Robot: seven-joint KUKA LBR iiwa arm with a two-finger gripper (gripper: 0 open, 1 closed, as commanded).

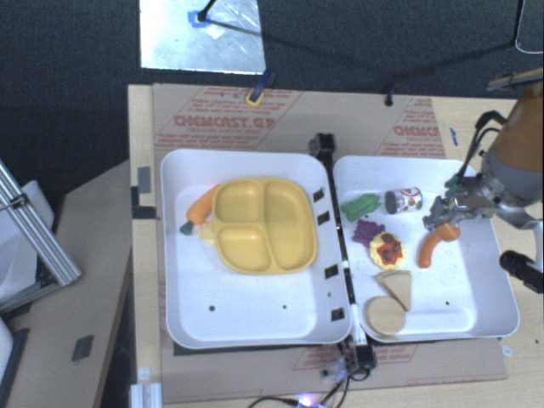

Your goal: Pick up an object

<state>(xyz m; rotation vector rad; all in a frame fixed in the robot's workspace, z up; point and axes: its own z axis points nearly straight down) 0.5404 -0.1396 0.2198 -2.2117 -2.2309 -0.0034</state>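
Two bins side by side on bench. Left bin (183,313): divided plate (259,225) in middle, toy carrot (201,205) touching its left edge. Right bin (493,304): pepper (360,204) and can (404,201) along back – grape bunch (368,230) and pizza piece (387,250) in front of those, bread slices (390,303) nearest front. Sausage (433,245) right of pizza, gripper (449,213) just over its upper end.

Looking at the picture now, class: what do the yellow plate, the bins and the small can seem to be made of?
Yellow plate: probably moulded plastic; smooth, even colour, soft sheen, three pressed compartments.
Bins: likely thin formed white plastic, matte, with rounded corners and rims.
Can: looks like a toy with a printed label; metal or plastic cannot be told.
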